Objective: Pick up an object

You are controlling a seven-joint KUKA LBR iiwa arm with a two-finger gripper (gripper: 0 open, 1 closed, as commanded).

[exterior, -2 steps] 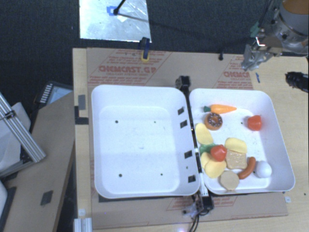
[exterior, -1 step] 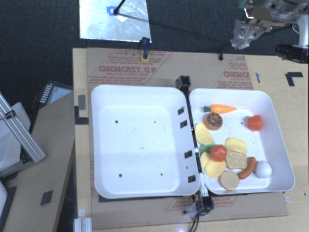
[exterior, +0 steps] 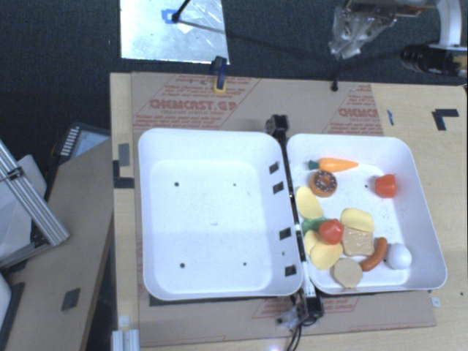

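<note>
The right bin (exterior: 419, 189) holds several toy foods: an orange carrot (exterior: 337, 164), a brown doughnut (exterior: 323, 183), a red tomato (exterior: 385, 186), a second small tomato (exterior: 331, 231), yellow pieces (exterior: 357, 219), a toast slice (exterior: 357, 241), a sausage (exterior: 374, 254), a white egg (exterior: 398, 256) and a tan round disc (exterior: 347, 273). My gripper (exterior: 347, 44) hangs high at the top of the view, above the bench's far edge and well beyond the right bin. Nothing shows between its fingers.
The left bin (exterior: 212, 210) lies beside the right one, joined by a black hinge strip (exterior: 289, 203). A shiny metal sheet (exterior: 173, 19) lies at the top left. A yellow clamp (exterior: 219, 75) sits on the far edge of the bench board.
</note>
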